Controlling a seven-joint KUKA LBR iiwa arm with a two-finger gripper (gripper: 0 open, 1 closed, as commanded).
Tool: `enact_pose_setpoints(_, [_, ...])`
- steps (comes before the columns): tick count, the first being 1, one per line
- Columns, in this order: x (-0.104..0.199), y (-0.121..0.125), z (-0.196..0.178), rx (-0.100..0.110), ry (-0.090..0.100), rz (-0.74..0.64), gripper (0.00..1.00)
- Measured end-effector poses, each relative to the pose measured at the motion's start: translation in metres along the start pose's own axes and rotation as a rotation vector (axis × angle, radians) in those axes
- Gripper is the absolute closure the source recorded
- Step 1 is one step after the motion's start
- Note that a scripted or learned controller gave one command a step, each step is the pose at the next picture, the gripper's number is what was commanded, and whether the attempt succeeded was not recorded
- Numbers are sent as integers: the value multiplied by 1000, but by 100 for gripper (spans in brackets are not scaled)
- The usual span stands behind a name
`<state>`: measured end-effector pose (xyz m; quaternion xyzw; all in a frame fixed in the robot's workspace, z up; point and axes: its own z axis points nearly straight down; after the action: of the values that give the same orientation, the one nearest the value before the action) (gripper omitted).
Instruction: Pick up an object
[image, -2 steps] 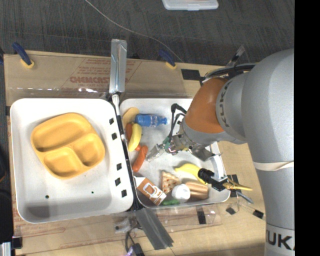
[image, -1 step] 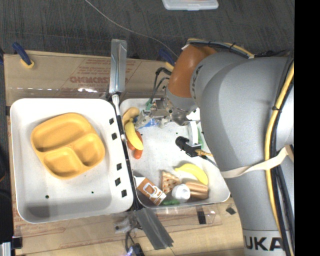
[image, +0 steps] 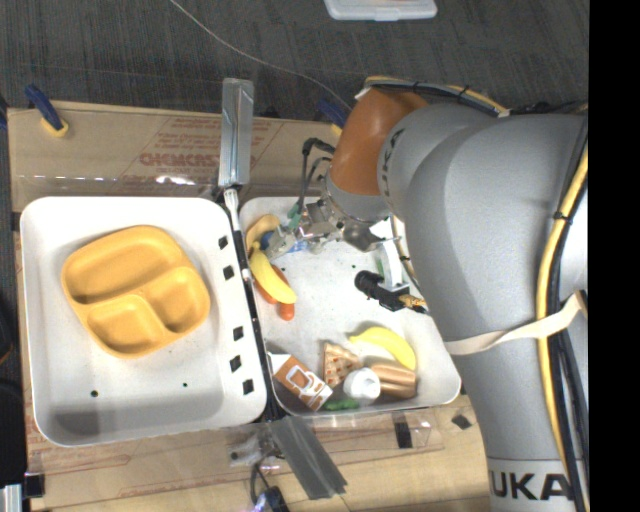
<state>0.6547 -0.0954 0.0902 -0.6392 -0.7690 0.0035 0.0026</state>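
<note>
— Camera view from above: big grey arm with orange band reaching over the shallow white right-hand bin, next to the white left-hand bin holding a yellow divided plastic plate.
— And the two-finger gripper?
— Low at the right bin's far-left corner, just beside the curved yellow banana. Released or clenched, impossible to tell.
— Step in hand?
— Approach, by the look of it. Next: square up across the banana's width, then squeeze.
— Lying how?
— Flat along the left wall, long axis near-to-far, near tip slanting right toward a small orange piece.
</note>
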Motion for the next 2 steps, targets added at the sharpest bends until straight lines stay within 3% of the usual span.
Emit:
enact_pose_setpoints(1, [19,6,-105,-16,-4,-276,0])
enact_pose_setpoints(2, [7,-40,-32,-28,-6,-265,0])
